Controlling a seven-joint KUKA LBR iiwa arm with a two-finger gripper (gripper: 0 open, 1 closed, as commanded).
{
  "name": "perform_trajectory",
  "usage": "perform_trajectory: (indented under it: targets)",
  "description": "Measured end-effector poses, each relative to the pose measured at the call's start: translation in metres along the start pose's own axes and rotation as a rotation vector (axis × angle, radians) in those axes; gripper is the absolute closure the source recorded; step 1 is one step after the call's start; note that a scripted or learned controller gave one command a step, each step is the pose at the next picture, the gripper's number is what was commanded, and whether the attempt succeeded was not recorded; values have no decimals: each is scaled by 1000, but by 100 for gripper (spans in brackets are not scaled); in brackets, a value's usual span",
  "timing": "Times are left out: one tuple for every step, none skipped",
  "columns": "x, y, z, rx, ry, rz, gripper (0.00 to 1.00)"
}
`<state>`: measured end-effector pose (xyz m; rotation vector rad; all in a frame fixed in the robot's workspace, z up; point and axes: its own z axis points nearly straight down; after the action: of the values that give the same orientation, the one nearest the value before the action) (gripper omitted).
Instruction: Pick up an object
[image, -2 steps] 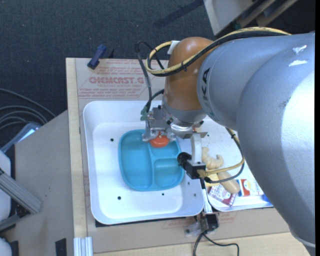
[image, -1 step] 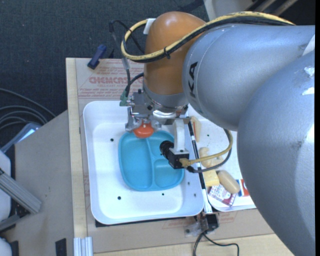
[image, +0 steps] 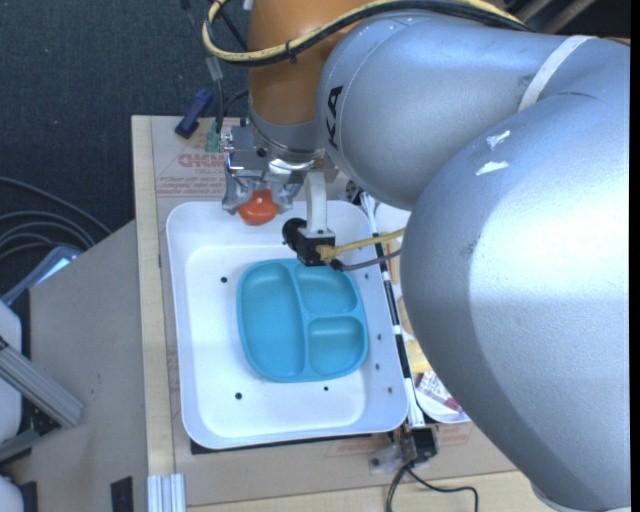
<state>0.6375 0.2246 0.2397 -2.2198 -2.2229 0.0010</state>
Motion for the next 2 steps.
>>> perform_trajectory:
  targets:
    - [0, -64, 19, 3, 0, 1, 100]
    - [0, -63, -5, -1, 1, 1, 100]
